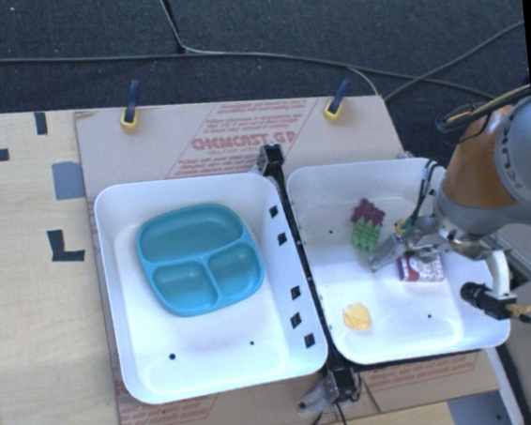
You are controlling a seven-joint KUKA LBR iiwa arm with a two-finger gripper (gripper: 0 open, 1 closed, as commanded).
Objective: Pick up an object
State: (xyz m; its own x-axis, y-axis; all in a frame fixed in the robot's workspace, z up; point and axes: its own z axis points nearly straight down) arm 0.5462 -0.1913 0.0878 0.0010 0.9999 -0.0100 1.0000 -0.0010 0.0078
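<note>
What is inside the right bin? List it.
In the right bin: a green and purple toy, a yellow piece, a red-and-white item and the gripper. The arm covers anything beneath it.

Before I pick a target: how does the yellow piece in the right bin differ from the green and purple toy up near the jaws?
The yellow piece is one colour, small and rounded; the green and purple toy is two-coloured, larger and blocky. The yellow piece lies alone near the front of the right bin; the toy lies farther back, close to the gripper. Both rest on the bin floor, ungrasped.
</note>
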